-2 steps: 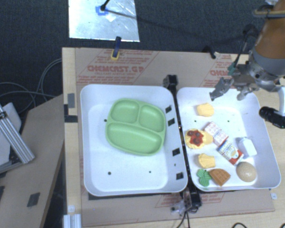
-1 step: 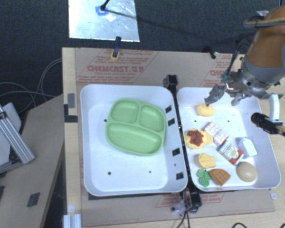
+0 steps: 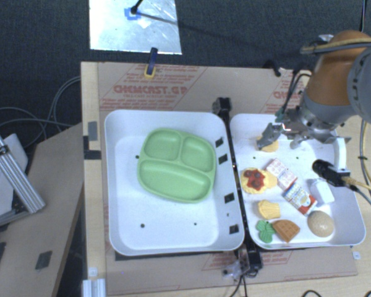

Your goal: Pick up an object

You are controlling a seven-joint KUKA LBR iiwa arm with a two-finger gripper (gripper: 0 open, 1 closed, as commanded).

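camera view: gripper (image 3: 281, 140) jaws apart, beside small yellow chunk (image 3: 271, 146), glossy white bin (image 3: 248, 126).

Bench (image 3: 93, 107): bears 2 bins side by side.
Left bin (image 3: 120, 218): holds 1 divided plate (image 3: 176, 164), lying about its middle.
Right bin (image 3: 353, 226): just beside the left bin, holding the small things.
Gripper (image 3: 281, 138): over the far part of the right bin.
Small piece (image 3: 271, 146): far left of the right bin, under the gripper.
Pizza piece (image 3: 257, 180): nearer than the small piece, by the bin's left wall.
Row of cartons (image 3: 288, 179): 3, just right of the pizza piece, running toward the near right.
Wedge (image 3: 269, 210): just in front of the pizza piece.
Leafy piece (image 3: 266, 231): at the near wall, left of the waffle (image 3: 286, 230), touching it.
Round lump (image 3: 321, 223): right of the waffle, apart from it.
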